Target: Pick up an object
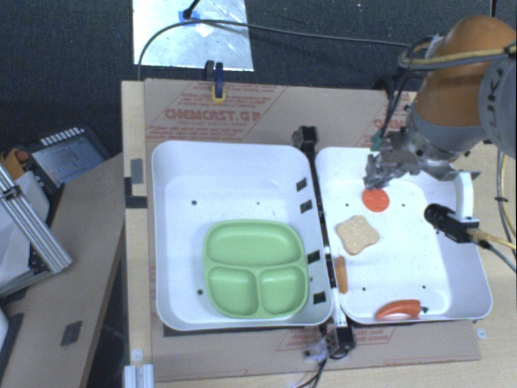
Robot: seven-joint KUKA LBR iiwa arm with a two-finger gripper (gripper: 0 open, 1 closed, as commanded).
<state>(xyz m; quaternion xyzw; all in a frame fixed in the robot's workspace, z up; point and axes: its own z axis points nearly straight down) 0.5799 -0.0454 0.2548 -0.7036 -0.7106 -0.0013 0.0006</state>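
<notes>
Over the right bin (477, 285), we are finding the claw (378, 178) hanging just above the red disc (375, 200), seemingly positioning for a grasp. We cannot tell its state.

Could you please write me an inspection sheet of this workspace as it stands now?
Surface: two white bins, left bin and right bin, on a cardboard sheet.
Job's things: red disc, tan bread-shaped piece, small orange stick and orange-red piece in the right bin.
Clutter: green divided tray in the left bin.
Grippers: gripper just above the red disc.
Cables: black cable across the dark floor; yellow cable at right.
Surroundings: foil sheet; wooden side table.
</notes>
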